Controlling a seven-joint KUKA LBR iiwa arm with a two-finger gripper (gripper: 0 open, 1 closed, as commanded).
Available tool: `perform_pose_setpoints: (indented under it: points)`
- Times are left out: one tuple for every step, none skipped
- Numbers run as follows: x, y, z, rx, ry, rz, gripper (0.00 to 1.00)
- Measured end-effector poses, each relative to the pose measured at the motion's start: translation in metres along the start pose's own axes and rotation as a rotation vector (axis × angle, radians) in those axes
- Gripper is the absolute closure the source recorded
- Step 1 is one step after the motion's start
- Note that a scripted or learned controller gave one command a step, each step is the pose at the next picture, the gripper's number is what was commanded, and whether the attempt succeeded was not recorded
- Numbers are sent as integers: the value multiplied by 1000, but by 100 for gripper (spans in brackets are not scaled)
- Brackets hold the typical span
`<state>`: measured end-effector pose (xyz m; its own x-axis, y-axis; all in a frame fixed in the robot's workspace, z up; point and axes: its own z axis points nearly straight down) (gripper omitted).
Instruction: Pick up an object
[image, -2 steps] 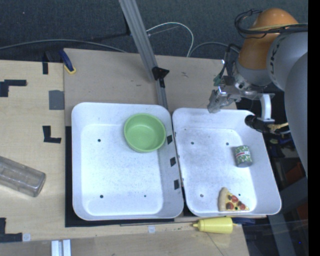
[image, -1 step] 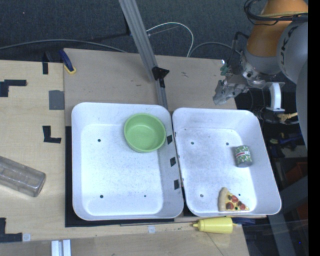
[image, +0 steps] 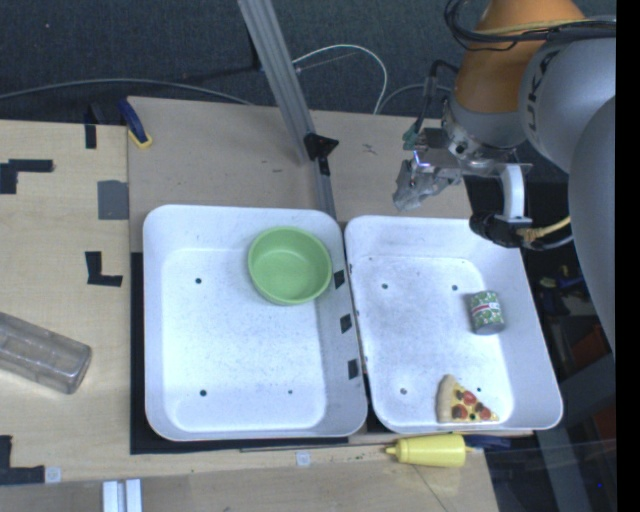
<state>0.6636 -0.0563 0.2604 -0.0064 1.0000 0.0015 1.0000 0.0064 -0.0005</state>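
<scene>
A green bowl (image: 290, 265) sits in the left bin (image: 190, 400), near its far right corner. In the right bin (image: 530, 400) a small green can (image: 486, 311) lies near the right wall, and a pizza slice toy (image: 460, 400) rests near the front right corner. My gripper (image: 412, 190) hangs above the bench just beyond the right bin's far rim, well above and apart from all objects. Nothing shows between its fingers.
A yellow bottle (image: 432, 451) lies on the bench in front of the right bin. A clear plastic cylinder (image: 40, 353) lies at the far left. A slanted metal pole (image: 290, 90) stands behind the bins. Cables run across the back.
</scene>
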Motion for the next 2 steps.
perform_pose_setpoints:
  points:
    - [58,-10,16,3,0,0,100]
    - [102,-13,25,2,-1,1,100]
